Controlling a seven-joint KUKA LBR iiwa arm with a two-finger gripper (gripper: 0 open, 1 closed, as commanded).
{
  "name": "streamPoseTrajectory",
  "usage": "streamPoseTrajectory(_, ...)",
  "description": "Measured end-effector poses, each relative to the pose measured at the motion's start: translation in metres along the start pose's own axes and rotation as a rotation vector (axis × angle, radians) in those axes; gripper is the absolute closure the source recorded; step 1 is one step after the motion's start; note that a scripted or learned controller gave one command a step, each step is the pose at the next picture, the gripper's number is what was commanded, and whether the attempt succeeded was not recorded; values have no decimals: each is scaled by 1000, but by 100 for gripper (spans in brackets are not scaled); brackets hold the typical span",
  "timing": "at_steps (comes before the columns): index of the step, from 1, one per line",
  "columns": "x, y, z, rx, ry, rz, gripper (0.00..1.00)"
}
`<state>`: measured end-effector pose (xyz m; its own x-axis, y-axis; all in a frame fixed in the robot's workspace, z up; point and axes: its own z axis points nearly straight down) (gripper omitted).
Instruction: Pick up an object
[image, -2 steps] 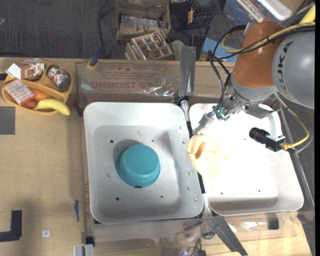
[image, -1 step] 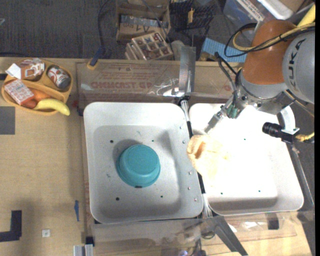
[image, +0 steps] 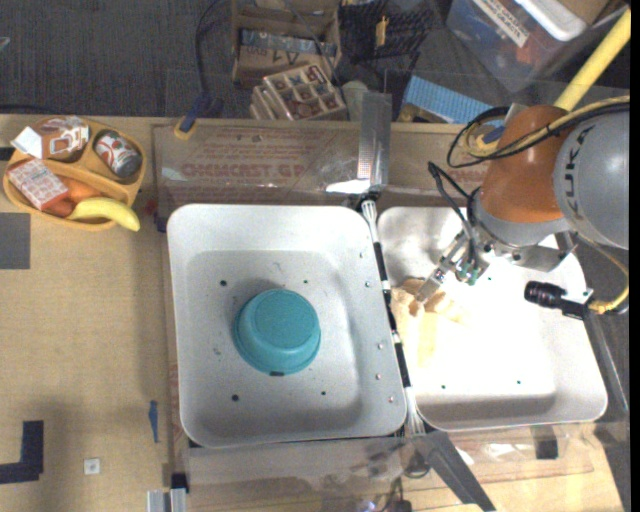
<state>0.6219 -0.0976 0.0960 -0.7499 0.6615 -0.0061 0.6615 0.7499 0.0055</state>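
Observation:
A teal bowl (image: 278, 331) lies upside down in the middle of the left white bin (image: 200, 240). In the right white bin (image: 540, 390), a few small tan pieces (image: 409, 297) lie close to its left wall, with a paler piece (image: 426, 342) just below them. My gripper (image: 440, 283) reaches down from the grey and orange arm (image: 525, 180) into the upper left part of the right bin. Its tip is right at the tan pieces, and I cannot make out whether it touches or holds one.
A yellow tray (image: 60, 185) with a banana and food items sits on the bench at the far left. Cables loop around the arm's wrist. A black connector (image: 545, 294) sticks out over the right bin. Boxes and clutter lie beyond the bins' far edge.

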Motion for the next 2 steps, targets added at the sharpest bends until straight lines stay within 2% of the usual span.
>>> streamPoseTrajectory(1,-3,-1,-11,-5,-4,6,100)
streamPoseTrajectory(2,-5,-1,-22,-10,-10,11,100)
